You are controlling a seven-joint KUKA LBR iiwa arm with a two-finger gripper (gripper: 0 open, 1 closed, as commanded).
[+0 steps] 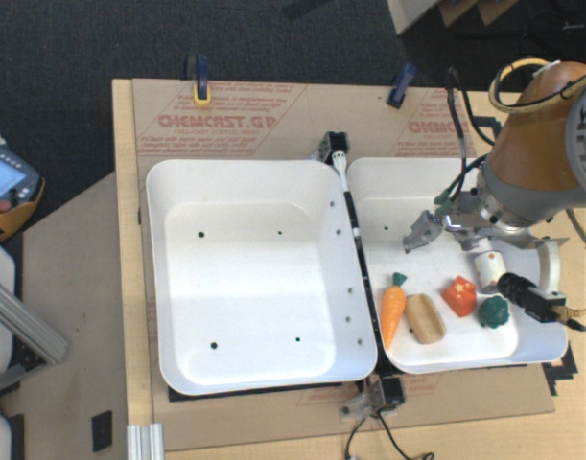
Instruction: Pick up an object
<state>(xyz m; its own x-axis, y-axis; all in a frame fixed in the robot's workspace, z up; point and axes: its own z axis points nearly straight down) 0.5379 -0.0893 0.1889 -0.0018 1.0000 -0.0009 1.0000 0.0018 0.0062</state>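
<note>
The arm's orange band (547, 103) hides the right bin's (398, 185) three-o'clock wall. The gripper (417, 233) hangs spread, holding nothing, over bare white floor.

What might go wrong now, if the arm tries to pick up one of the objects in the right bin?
1. The carrot, the tan piece, the red piece and the green piece lie close together, so the gripper may push a neighbour or catch two things.
2. The carrot rests beside the right bin's wall, so one side may be hard to reach.
3. The gripper hangs above bare floor behind the objects; closing here would probably grasp nothing.
</note>
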